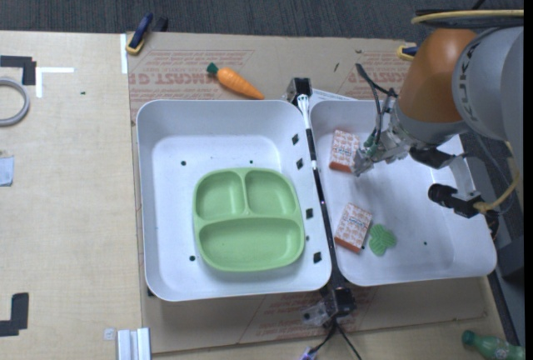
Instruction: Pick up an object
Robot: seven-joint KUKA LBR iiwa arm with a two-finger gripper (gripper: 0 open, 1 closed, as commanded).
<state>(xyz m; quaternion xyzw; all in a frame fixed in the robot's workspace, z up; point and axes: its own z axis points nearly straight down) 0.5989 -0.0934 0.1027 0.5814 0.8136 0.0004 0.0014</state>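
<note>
In the right bin [450, 254] lie two small orange-and-white boxes, one at the upper left [342, 150] and one lower down [353, 227]. A small green leafy piece [382, 240] lies beside the lower box. My gripper [365, 162] reaches down from the right, its tip low in the bin just right of the upper box. A green divided plate [247, 219] sits in the left bin [166, 183].
A toy carrot [236, 81] lies on the cardboard behind the left bin. A blue clip [139, 32] sits at the cardboard's far left corner. A black clamp [299, 89] holds the bins together at the back. A green bottle [491, 343] lies at the lower right.
</note>
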